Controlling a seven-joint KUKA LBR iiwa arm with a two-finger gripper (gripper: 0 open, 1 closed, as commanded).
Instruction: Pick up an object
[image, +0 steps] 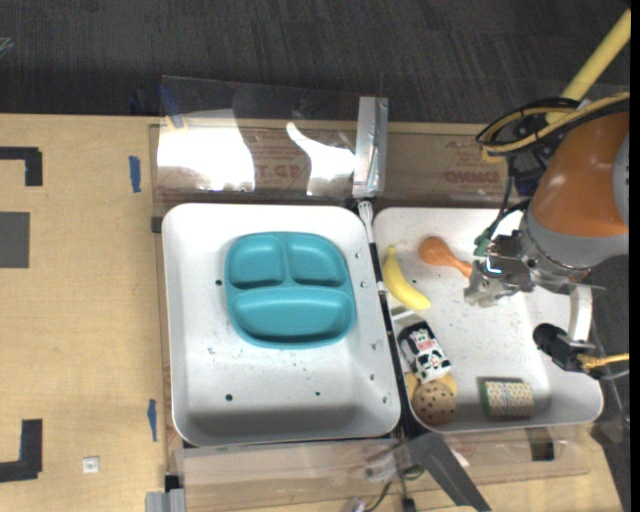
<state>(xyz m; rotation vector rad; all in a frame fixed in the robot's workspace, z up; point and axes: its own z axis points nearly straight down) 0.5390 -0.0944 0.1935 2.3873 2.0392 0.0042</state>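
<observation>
I see nothing lifted yet: my gripper (487, 285) hovers beside the orange spoon (445, 255); finger state unclear.

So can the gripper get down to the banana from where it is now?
Probably yes. The gripper hangs over the right bin, and the banana lies uncovered by the bin's left wall. Only the orange spoon lies between them, beside the banana, not over it.

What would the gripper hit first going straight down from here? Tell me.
Probably the bare floor of the right bin. The gripper hangs just right of the orange spoon, though depth is hard to judge from this view.
</observation>
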